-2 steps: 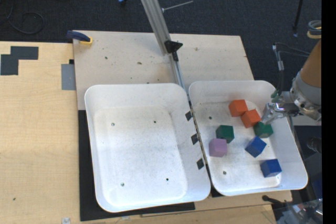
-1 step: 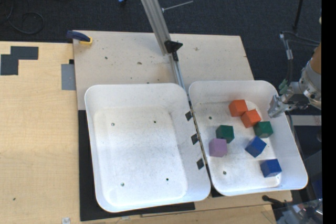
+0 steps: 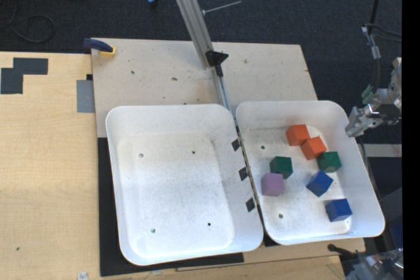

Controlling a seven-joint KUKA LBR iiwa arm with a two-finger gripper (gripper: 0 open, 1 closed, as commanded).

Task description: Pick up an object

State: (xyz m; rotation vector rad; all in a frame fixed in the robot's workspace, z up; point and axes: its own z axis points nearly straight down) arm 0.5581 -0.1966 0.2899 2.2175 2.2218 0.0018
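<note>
Camera view, seven small cubes [image 3: 308, 167], orange, green, purple, blue.

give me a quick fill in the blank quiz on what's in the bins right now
1. All the cubes lie in the ____ bin.
2. The purple cube sits right next to a ____ cube.
3. The number of orange cubes is ____.
4. The gripper hangs outside the bin's ____ rim.

Missing words: right; green; two; right
</note>
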